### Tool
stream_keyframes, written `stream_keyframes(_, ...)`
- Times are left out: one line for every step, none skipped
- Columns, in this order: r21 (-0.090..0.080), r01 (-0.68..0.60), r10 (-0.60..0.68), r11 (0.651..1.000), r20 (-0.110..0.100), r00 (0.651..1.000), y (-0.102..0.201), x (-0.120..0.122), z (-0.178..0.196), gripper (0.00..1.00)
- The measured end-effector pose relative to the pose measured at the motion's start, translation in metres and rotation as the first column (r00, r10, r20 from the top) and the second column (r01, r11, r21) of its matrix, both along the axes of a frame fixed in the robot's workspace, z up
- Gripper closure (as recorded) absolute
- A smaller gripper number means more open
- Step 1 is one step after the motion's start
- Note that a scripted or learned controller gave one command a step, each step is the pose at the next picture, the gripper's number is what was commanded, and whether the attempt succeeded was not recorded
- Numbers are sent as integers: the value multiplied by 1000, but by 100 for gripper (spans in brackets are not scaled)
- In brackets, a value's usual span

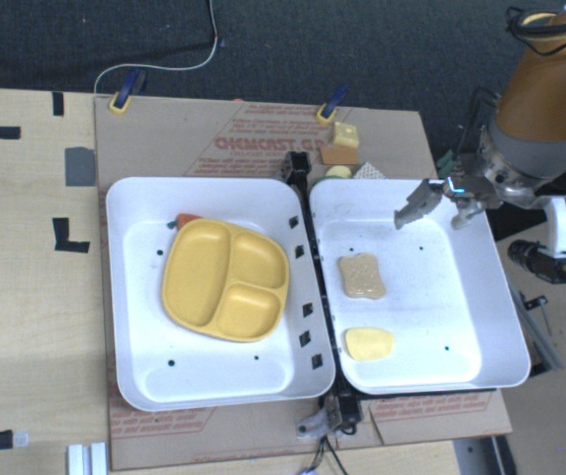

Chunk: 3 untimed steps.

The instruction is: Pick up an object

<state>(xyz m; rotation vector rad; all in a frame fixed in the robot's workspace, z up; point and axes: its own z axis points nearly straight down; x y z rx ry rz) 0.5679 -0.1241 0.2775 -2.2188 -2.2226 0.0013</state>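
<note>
The bench is light wood (26, 295), marked with several black angular tape pieces and one grey square patch toward the left; beyond its far edge lies dark carpeted floor (362, 28), crossed by a thin white cable (179, 64). On the wood sits a brown cardboard sheet (263, 142) printed in red lettering, held at its far edge by two clamps — one yellow-and-blue at the left corner (125, 95), one blue further right (333, 100). Two shallow white bins rest on the cardboard, side by side and touching along a black clipped seam. The left bin (130, 364) holds a yellow divided plate (226, 279) with three compartments, lying flat; a small red-orange item (186, 220) shows at its far edge, mostly hidden beneath it. The right bin (481, 354) holds two candidate objects: a tan, rough-textured sponge-like block (362, 276) near the bin's centre, and a pale yellow soft piece (369, 343) just nearer the front wall, the two apart. Behind the bins stands a small cluster (a tan block, a yellow cube, a pale green item) (339, 146). The arm enters from the right; the gripper (441, 204) hovers over the far right portion of the right bin, fingers spread apart and holding nothing, well clear of both objects.
</note>
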Motion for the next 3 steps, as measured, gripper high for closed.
stream_keyframes(1, 0, 0, 1000, -8, 1000, 13, 11, -99, 0)
stream_keyframes(-2, 1, -1, 1000, 1, 1000, 30, 3, -197, 0)
stream_keyframes(-1, 1, -1, 1000, 2, 1000, 29, 4, -182, 100)
